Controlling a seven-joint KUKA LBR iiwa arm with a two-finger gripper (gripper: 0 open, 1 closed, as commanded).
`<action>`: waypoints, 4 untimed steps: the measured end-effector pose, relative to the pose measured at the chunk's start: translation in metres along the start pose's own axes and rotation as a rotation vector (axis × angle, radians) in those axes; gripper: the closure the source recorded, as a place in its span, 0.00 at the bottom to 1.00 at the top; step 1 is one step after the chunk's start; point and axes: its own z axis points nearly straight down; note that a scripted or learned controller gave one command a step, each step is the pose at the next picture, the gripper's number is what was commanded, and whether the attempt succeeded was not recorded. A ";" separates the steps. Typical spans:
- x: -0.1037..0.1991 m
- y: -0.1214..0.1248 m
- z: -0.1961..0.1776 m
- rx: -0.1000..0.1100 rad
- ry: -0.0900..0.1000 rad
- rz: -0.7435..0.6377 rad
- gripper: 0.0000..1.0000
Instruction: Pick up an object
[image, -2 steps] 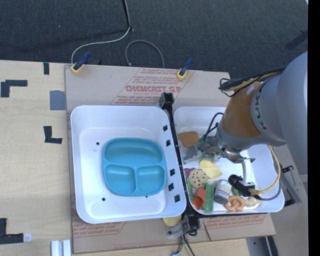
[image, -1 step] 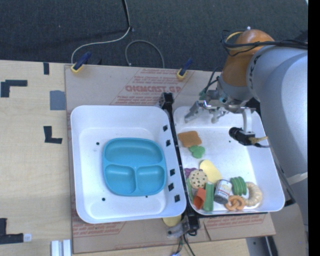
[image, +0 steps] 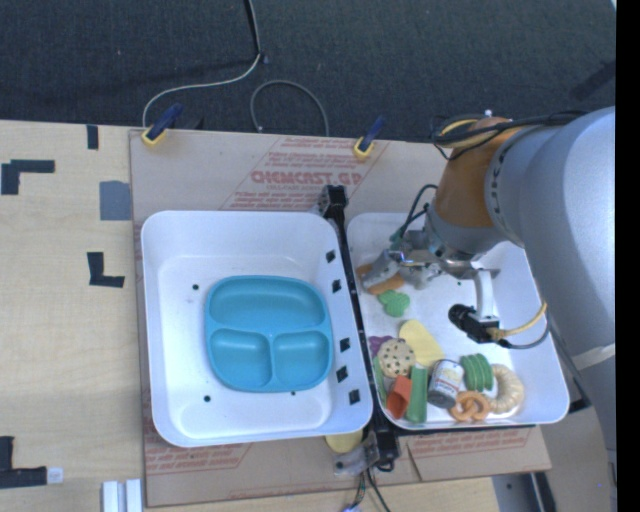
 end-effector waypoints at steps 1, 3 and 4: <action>0.000 0.003 -0.013 -0.004 -0.001 -0.001 1.00; 0.023 -0.011 -0.106 -0.003 0.003 -0.003 0.00; -0.001 -0.004 -0.065 0.006 0.001 0.001 0.00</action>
